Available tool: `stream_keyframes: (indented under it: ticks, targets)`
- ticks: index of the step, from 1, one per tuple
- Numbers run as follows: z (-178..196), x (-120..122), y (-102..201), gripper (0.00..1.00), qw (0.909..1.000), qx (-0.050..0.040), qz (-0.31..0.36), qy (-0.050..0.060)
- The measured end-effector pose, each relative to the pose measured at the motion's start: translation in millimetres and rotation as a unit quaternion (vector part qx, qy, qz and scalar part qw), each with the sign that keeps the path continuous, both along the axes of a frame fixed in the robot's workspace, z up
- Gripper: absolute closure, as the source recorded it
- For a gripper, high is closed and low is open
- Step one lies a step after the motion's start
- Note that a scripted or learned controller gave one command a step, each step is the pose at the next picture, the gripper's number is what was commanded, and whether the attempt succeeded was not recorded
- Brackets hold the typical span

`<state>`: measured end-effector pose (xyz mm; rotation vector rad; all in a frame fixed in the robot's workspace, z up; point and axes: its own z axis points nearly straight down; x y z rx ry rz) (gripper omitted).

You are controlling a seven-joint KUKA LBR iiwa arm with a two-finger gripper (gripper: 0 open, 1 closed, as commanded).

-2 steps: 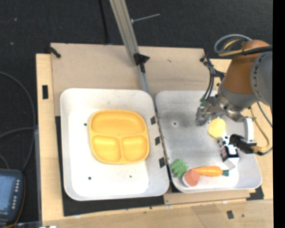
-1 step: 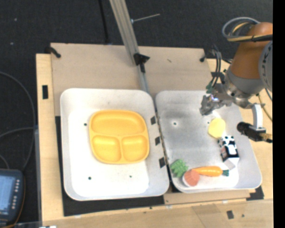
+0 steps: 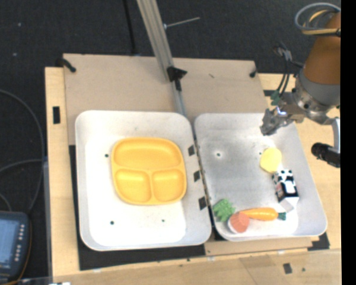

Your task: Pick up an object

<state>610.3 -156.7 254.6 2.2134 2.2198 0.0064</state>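
The gripper (image 3: 273,125) is seen above the right bin's (image 3: 237,159) far edge; its state cannot be told.

One fixed overhead camera — slanted down over both bins (image 3: 83,177) — moderately far.

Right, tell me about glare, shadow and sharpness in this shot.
Camera view: even overhead light, soft shadows; the right bin shows a dull mottled sheen, not hard glare; the yellow tray reads crisp; the claw looks slightly soft and small.
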Motion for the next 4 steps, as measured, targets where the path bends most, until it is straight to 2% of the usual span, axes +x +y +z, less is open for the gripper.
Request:
stream_keyframes:
  ticks: [1, 2, 3, 4]
  targets:
    - [46.0, 1.2, -1.4, 1.00, 1.0000, -0.0001, 0.000, 0.000]
    - [38.1, 10.2, 54.9, 1.00, 1.0000, 0.0010, 0.002, 0.003]
    - [18.4, 8.3, 106.6, 1.00, 1.0000, 0.0011, 0.001, 0.004]
    - [13.3, -4.2, 158.9, 1.00, 1.0000, 0.0010, 0.002, 0.004]
